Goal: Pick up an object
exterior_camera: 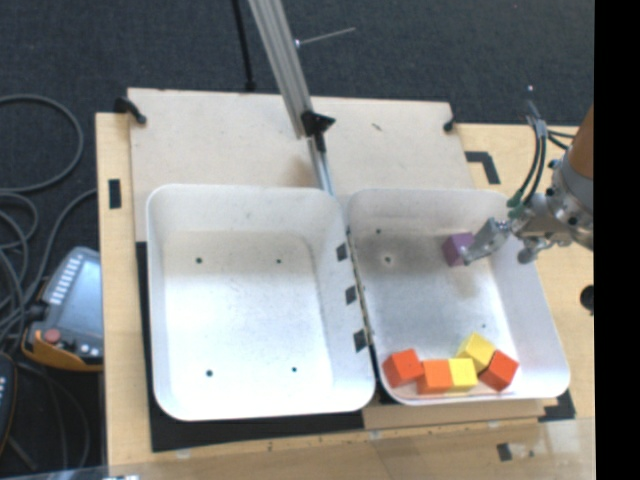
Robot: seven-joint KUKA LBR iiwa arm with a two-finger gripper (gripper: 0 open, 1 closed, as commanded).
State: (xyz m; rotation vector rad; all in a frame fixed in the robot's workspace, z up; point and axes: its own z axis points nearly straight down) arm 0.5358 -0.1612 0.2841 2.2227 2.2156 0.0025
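Aluminium rail (pixel 283 58) slanting over far surface (pixel 220 128); handheld pendant (pixel 68 308) and black cables (pixel 30 168) on left floor.

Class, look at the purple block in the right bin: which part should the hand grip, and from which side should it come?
Probably from above, closing on two opposite flat side faces of the purple block. It sits alone in the right bin, far from the orange and yellow blocks along the near wall, so its sides look free. The hand is already right beside it.

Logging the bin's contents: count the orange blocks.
3, all along the right bin's near edge: orange block leftmost, another beside it, a third rightmost. More may hide behind neighbours.
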